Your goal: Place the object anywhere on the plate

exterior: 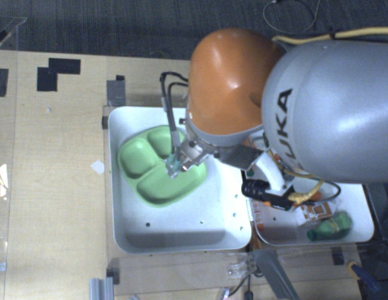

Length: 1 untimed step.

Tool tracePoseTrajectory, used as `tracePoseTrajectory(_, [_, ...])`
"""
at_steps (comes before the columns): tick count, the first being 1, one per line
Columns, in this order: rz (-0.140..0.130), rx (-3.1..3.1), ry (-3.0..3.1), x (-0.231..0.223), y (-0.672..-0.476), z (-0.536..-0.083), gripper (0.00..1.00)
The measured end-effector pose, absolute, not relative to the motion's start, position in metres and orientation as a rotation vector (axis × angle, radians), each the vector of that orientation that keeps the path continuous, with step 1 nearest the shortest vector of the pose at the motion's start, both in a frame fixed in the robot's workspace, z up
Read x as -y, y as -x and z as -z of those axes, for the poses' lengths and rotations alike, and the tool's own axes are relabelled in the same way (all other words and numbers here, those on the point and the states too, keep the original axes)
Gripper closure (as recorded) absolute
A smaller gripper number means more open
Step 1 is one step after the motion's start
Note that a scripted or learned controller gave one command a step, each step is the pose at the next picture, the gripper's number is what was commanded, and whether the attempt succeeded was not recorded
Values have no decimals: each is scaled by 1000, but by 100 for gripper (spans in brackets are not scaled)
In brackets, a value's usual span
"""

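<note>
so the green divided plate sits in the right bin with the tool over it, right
Not quite: the green divided plastic plate sits in the left shallow white bin, not the right one. The tool is over it, as the camera view shows.

bright overhead light, soft focus (mild glare)

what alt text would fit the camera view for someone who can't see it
A grey and orange KUKA arm reaches from the right over a green divided plate in the left white bin. A green object lies in the right bin.
</note>
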<state>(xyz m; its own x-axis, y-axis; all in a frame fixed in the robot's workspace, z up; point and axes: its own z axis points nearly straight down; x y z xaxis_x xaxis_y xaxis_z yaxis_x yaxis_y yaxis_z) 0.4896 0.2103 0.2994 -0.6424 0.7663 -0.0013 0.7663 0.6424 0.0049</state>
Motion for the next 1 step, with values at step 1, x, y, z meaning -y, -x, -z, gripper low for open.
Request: tracePoseTrajectory(1, [-5,-2823,-1375,-214,-487,-202,100])
